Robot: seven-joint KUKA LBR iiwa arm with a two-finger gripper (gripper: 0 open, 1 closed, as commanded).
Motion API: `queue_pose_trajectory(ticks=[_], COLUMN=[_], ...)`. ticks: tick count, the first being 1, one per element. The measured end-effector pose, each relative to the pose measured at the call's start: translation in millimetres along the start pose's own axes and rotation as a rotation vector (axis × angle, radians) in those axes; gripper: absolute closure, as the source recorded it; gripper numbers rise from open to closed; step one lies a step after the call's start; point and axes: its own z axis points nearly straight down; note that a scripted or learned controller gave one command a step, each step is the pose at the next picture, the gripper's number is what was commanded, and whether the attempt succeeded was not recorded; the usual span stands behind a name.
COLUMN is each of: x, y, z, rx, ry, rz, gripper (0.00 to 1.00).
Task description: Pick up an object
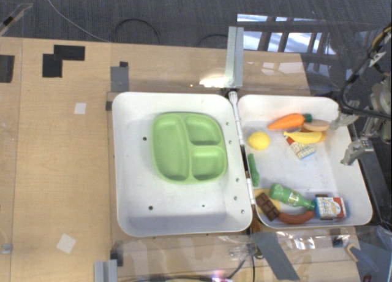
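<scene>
Objects: carrot (286,121), banana (304,136), lemon (259,141), green bottle (290,197), all loose in right bin (343,179). Gripper (354,152) at bin's right edge, finger state indeterminate, nothing held. Step: approach. Next: select target, descend.

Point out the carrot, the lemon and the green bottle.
carrot (286,121): camera view, middle of its orange body.
lemon (259,141): camera view, centre of the yellow fruit.
green bottle (292,197): camera view, mid-body.

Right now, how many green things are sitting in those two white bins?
3: a green divided plate in the left bin; a green bottle near the right bin's front; a thin green stick by its left wall.
</scene>
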Motion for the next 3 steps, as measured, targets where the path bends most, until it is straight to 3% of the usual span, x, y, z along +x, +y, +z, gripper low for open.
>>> queue_pose_trajectory(ticks=[1, 2, 3], x=[44, 7, -69], y=[-14, 21, 82], z=[93, 181, 182], rx=[-0.003, 0.004, -0.003], ry=[0.007, -0.008, -0.008], rz=[-0.092, -0.197, -0.077], gripper=[0.0, 0.0, 0.0])
